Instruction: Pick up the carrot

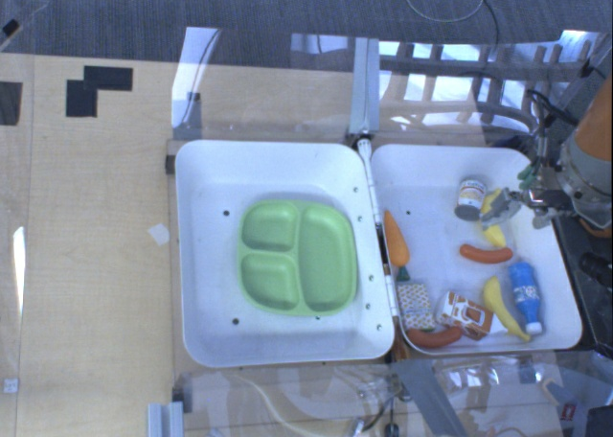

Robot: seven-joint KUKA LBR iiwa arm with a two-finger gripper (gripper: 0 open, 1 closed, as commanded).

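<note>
At the right edge of the frame, the grey metal two-finger gripper point(529, 203) hangs over the right-hand shallow white plastic bin point(421, 172); whether its fingers are apart or together cannot be told. Just beside it lie a small yellow curved fruit piece point(494, 218) and a small round tin with a pale label point(470, 198), its writing too small to read. Below these rests a glossy orange-red sausage shape point(486, 254), then a yellow banana point(505, 308) touching a blue plastic bottle with a white cap point(525, 297). Toward the bin's lower left sit a red-and-white printed carton point(465, 314), a speckled packet point(414, 303) and a dark red sausage point(433, 337); none is legible. The tapered orange carrot point(396, 240) lies against the right bin's left wall, mid-frame. The left white bin point(206, 234) holds a smooth green three-compartment plate point(299, 257).
</note>
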